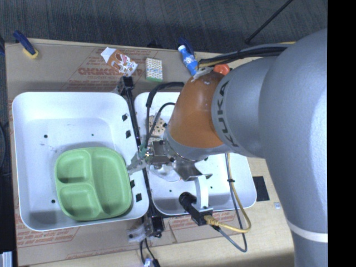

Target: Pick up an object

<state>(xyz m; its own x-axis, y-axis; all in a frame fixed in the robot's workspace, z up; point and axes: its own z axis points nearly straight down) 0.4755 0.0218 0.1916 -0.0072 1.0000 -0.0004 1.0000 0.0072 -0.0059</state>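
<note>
A green divided plate with three compartments lies in the left white bin, toward its front. My gripper is down in the right white bin, close to its left wall, under the orange wrist band. A pale, glassy-looking thing shows just beneath the gripper, but I cannot tell whether it is held. A speckled patch shows on the bin floor behind the wrist. Most of the right bin is hidden by the arm.
On the cardboard behind the bins lie a small snack wrapper and a pale green packet. A blue clamp grips the back edge and another blue clamp sits at the far left corner.
</note>
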